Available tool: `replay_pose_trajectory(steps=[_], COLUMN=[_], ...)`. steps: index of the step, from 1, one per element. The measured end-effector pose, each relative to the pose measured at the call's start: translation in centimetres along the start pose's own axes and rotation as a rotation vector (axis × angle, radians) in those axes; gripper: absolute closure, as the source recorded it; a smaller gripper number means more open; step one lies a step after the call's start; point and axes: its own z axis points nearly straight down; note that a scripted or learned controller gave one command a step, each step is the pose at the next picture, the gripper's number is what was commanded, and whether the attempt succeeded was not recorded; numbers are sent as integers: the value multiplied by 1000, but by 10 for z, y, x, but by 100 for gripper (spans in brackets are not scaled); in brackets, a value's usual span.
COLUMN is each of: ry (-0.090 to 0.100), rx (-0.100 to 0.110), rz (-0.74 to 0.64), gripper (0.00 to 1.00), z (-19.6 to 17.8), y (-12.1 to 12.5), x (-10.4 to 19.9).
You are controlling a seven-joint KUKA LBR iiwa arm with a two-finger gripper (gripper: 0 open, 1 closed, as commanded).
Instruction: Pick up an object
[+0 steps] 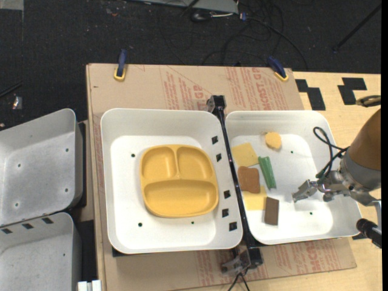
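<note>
Your metal two-finger gripper (302, 193) hangs over bare right white bin (315, 226) floor; can't tell its state. Dark brown rectangular block (271, 211) sits nearby — a descent here likely grabs nothing.

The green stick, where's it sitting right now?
The green stick lies in the right bin, between the brown slab and the hand.

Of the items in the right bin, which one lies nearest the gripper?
The dark brown block, lowest of the cluster, lies closest to the gripper; the green stick and orange round piece sit farther up.
</note>
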Motion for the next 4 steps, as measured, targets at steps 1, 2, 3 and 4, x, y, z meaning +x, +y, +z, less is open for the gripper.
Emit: replay_pose_trajectory(steps=[1,2,3,4], ry=[-1,-2,-4,-5], rx=[-2,-4,-8,-10], rz=[-1,0,-3,-4], gripper=[0,100,100,100], z=[14,4,-38,-102], y=[0,0,0,3], x=[1,1,2,2])
